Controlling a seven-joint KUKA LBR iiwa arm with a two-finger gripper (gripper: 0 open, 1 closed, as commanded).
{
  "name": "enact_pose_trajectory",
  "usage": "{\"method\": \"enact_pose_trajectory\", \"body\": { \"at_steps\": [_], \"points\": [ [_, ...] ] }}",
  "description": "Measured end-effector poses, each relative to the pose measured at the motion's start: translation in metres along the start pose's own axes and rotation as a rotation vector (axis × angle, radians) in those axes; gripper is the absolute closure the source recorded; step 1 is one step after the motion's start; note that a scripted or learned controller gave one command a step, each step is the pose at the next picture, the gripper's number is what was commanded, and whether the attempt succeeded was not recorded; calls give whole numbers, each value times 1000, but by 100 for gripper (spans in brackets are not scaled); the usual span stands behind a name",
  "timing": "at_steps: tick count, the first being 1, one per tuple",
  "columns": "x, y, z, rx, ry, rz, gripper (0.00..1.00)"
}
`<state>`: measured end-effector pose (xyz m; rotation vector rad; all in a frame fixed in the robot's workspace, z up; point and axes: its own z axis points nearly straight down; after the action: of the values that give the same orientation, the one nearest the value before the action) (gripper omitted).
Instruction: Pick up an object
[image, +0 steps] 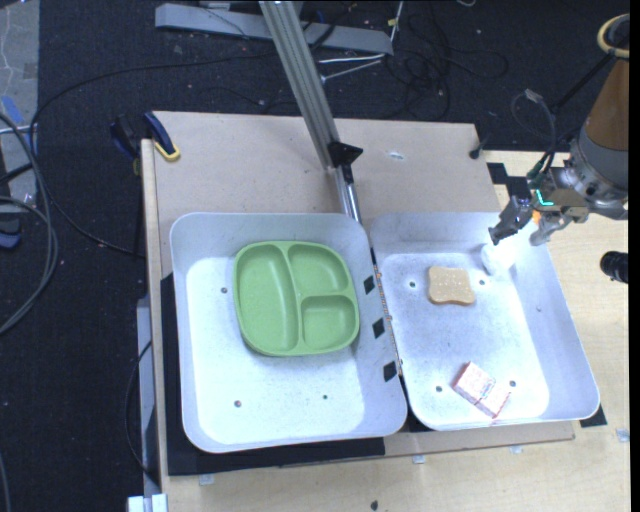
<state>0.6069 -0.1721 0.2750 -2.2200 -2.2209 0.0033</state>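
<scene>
A tan slice of toast (451, 286) lies in the upper middle of the right bin (560, 330). A pink wrapped block (478, 389) rests near that bin's front edge. A small white object (497, 258) sits by the bin's upper right rim. My gripper (522, 228) hovers over that upper right rim, just above and to the right of the white object. Its two fingers are spread apart with nothing between them.
The left bin (200, 400) holds a green divided plate (297, 297). A slanted metal pole (308, 80) comes down to the gap between the bins. Black clips (382, 328) join the bins. Cables lie on the dark floor around the bench.
</scene>
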Motion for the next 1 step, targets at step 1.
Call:
{"method": "enact_pose_trajectory", "body": {
  "at_steps": [1],
  "points": [
    [0, 1, -1, -3, -1, 0, 0]
  ]
}}
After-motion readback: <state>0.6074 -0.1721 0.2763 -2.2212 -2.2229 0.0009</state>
